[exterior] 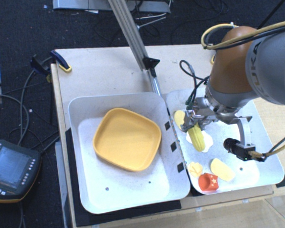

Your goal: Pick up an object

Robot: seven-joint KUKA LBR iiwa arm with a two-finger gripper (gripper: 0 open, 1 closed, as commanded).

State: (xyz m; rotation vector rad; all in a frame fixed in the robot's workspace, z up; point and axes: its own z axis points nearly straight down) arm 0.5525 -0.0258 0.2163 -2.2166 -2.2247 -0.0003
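My fingers (192,124) hang at the top of the corn cob (197,137) in the right bin (270,172); whether they grip it I cannot tell. The cob could roll aside against the yellow block (222,169).

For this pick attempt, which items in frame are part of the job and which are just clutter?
Part of the job:
- gripper, low in the right bin
- corn cob just below it
- red piece, yellow wedge, other candidates in that bin

Just lying about:
- yellow plate in the left bin
- handheld pendant on the floor
- clamp at the bench corner
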